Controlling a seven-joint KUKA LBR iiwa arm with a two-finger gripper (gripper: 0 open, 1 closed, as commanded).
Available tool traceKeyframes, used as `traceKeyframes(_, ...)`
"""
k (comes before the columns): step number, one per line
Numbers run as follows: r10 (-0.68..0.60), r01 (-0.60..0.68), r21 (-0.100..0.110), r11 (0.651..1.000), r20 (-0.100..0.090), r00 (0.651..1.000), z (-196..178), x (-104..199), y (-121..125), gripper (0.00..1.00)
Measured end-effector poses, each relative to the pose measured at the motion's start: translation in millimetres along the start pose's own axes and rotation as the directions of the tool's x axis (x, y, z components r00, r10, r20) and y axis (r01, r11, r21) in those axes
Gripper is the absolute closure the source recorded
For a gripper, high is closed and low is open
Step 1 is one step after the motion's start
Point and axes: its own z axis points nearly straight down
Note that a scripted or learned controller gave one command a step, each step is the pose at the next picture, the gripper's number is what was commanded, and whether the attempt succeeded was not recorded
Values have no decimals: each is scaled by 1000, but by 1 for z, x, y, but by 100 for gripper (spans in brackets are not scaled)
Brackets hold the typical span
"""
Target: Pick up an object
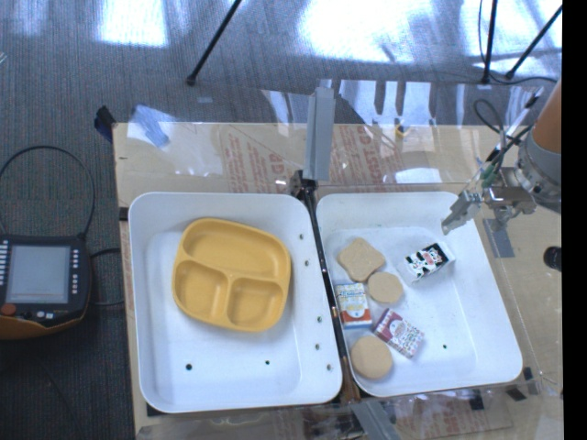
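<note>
Scanning from the far side toward the gripper (479,204), we note the yellow tray (231,273) well away in the left bin (147,246), not a likely target. In the right bin (495,337), the objects cluster down and to the left of the gripper: a toast-shaped piece (359,258), a small printed packet (352,304), a round cookie (371,357), a second round piece (384,288), and a red carton (399,333). Nearest is the cow-print carton (429,262), lying flat just below and left of the fingertips, its long axis slanting up toward the right. We judge this the easiest pick: a short descent and small leftward shift. We read the gripper as open with nothing between its fingers, hovering above the bin's upper right corner.
</note>
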Motion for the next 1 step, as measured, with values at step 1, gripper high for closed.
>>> traceKeyframes(1, 2, -2, 9, 1000, -2, 1000, 85, 14, 8, 0)
